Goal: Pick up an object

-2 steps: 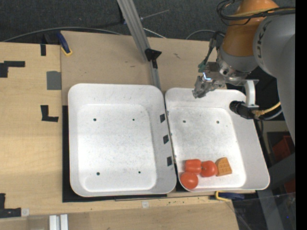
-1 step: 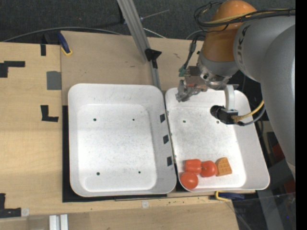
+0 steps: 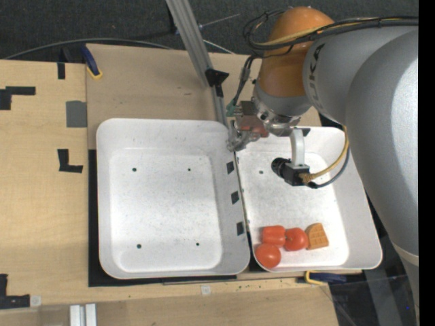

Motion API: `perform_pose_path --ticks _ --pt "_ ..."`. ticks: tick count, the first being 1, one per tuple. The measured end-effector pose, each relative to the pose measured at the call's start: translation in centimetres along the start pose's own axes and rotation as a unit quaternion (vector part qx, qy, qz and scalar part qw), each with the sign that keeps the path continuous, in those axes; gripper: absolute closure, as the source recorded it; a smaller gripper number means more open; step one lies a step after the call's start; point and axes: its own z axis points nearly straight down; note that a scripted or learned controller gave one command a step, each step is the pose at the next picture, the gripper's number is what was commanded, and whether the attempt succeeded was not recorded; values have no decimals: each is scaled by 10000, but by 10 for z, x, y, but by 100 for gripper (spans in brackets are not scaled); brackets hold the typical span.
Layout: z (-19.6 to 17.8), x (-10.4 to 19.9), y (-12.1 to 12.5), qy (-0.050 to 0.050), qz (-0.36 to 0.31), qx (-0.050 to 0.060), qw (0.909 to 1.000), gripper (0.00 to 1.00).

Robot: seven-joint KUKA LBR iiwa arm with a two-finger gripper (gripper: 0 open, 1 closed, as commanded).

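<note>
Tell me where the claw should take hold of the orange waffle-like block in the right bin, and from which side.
Grip the orange block across its near and far edges, coming straight down from above. Its left side touches a red piece, so a finger would hardly fit there, while its right side faces bare floor of the right bin. It appears to lie flat.

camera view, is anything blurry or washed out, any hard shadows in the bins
Camera view: the big grey arm nearest the lens looks soft and bright; the red and orange pieces in the right bin are fairly sharp; the left bin is evenly lit, with only soft shadow along its rim and faint speckle.
</note>
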Motion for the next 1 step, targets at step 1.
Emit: perform_pose_path --ticks 1 --pt "4 55 -6 1 -5 -4 10000 100"
